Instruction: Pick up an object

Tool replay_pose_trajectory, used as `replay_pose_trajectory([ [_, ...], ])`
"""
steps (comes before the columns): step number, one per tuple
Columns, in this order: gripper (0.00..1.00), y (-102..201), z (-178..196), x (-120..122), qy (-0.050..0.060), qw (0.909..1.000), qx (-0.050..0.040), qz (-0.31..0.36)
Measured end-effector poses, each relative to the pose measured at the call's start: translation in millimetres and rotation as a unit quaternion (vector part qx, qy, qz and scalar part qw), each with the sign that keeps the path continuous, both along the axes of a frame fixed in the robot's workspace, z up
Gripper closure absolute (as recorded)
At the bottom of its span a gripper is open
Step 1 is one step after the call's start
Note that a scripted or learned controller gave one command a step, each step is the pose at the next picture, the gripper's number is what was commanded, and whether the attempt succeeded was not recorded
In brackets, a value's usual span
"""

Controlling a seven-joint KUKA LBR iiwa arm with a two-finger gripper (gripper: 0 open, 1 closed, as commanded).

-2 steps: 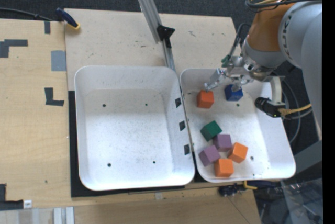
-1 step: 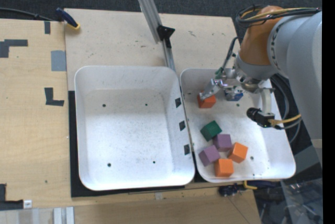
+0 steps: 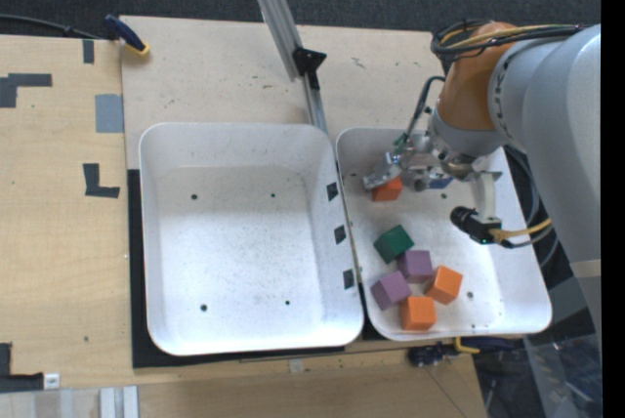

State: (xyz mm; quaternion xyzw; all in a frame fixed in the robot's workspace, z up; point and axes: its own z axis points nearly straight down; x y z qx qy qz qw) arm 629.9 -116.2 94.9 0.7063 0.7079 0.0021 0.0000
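My gripper (image 3: 383,183) sits low in the far part of the right bin (image 3: 522,304), and I judge its fingers pinched on the orange-red block (image 3: 388,191), though the far side of the grip is hidden. To do this step well I should lift straight up, slowly, keeping clear of the bin wall at my left. The green block (image 3: 394,242), two purple blocks (image 3: 403,276) and two orange blocks (image 3: 433,298) lie nearer, well apart from my grip.

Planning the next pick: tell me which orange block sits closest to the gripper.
The orange block at the gripper, apart from the cluster; the other two orange blocks lie near the right bin's front.
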Motion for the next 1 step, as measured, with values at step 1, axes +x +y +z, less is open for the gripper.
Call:
replay_pose_trajectory([
  [1, 1.00, 0.2, 6.2, -2.4, 0.003, 1.0000, -0.0009, 0.001],
])
